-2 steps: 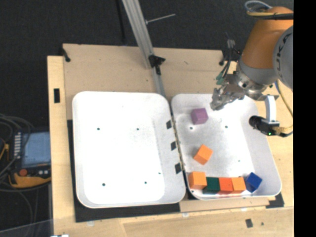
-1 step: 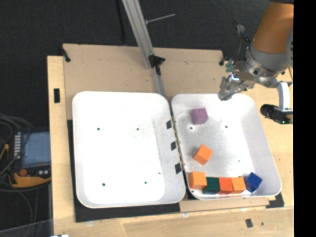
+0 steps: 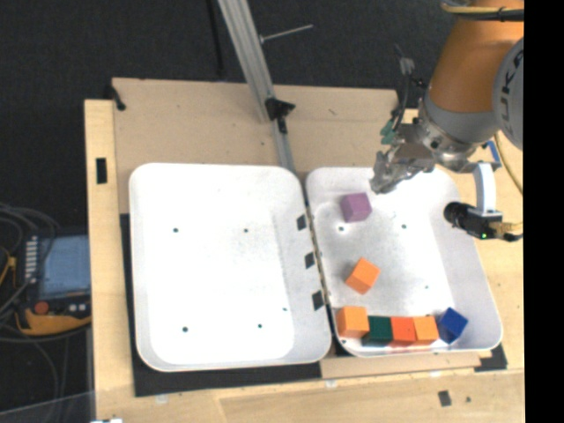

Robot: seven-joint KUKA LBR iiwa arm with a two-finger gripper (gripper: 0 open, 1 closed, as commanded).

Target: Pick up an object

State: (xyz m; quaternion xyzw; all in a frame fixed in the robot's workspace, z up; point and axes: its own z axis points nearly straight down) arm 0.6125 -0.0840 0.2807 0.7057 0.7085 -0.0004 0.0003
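Item: purple cube [image 3: 355, 206], far end of right bin [image 3: 467, 263], lying free just below-left of the gripper [image 3: 385, 180] (finger spread can't be told from this angle). Prob. light, rigid, smooth-faced, not fragile; best taken across two opposite flat sides, mid-height, approx. square-on. Other stock: orange cube [image 3: 362, 274] mid-bin, row of blocks [image 3: 401, 326] along the near wall.

A pale wooden bench top [image 3: 220, 117] carries two shallow white plastic bins side by side, the left bin [image 3: 216, 263] touching the right bin [image 3: 467, 263] along small black clips [image 3: 310, 260]. A slanted grey metal rail [image 3: 251, 47] runs down from the top toward the gap between them. Off the bench's left edge lies a handheld control pendant with a blue screen [image 3: 55, 276], dark cables [image 3: 13, 236] looping beside it on the dark floor.
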